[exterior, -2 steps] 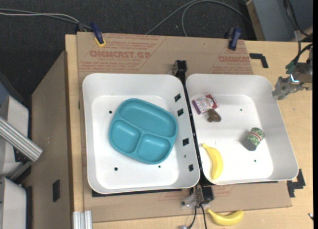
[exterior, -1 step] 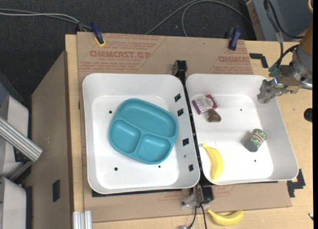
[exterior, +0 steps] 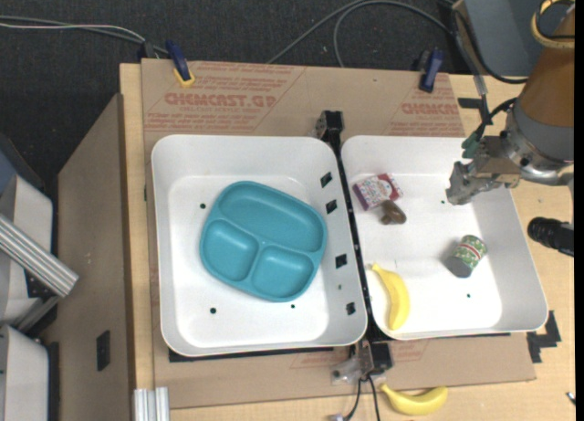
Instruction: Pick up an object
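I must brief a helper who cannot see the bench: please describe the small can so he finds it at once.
Look in the right bin, toward its right wall. The small can lies there on its side, above and right of the banana. It alone is a cylinder, with a green-and-white label and grey end.

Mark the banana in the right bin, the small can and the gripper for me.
banana (exterior: 395, 296): camera view, middle of its curved yellow body.
small can (exterior: 466, 255): camera view, its green-labelled side.
gripper (exterior: 455, 193): camera view, between its fingertips, over the right bin.
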Robot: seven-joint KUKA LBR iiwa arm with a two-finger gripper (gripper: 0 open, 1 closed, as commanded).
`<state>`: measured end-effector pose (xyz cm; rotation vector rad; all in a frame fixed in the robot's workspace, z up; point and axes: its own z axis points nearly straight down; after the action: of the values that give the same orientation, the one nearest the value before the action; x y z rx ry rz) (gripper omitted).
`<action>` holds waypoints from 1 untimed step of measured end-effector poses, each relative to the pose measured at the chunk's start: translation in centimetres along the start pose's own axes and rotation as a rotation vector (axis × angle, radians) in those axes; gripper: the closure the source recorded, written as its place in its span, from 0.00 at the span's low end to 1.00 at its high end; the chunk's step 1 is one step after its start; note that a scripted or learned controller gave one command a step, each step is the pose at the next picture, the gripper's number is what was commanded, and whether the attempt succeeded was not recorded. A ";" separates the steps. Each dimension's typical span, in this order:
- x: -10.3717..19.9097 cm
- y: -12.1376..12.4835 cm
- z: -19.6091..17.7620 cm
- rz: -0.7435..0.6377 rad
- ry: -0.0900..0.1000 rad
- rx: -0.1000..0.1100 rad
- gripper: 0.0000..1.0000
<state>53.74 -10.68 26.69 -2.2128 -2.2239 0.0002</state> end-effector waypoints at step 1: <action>5.7 -0.8 -0.1 -0.002 0.000 -0.001 1.00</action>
<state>52.94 -4.98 26.82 -2.2111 -2.2261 -0.0007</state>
